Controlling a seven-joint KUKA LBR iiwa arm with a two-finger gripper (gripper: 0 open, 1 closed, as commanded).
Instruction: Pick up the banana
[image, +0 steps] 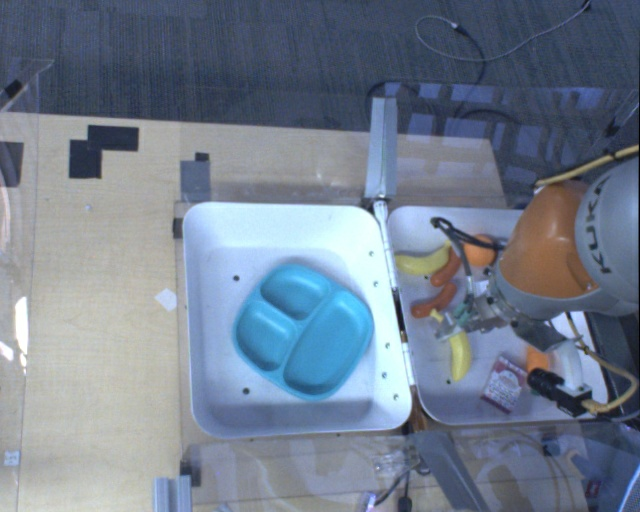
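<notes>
Reaching in from the right, arm (548, 250) hangs over the right bin (427, 385), with the gripper (470, 315) low near the bin's middle. Gripper state: cannot tell whether it is released or clenched, since the wrist hides it from above. Nothing is visibly held.

Edges and room: the right bin is crowded. Its left wall runs beside the left bin (215, 300), the two rims nearly touching along the centre seam. A metal post (380, 150) stands at the far end of that seam. Bare floor in the right bin shows along the near-left corner and the left wall. The far-right part is covered by the arm. The left bin holds a blue divided plate (305, 330) in the middle, with bare white floor all around it. The bench (100, 330) is open to the left.

Banana (420, 263) lies at the far-left of the right bin, close to the left wall, up-left of the gripper and apart from it. A red sausage-like piece (437, 300) lies between them. A second yellow piece (458, 356), possibly another small banana, though it is blurry, lies just below the gripper, nearly touching. A dark red packet (503, 385) sits near the front edge. An orange piece (538, 358) lies to its right, and another orange item (483, 248) is at the far side by the arm.
</notes>
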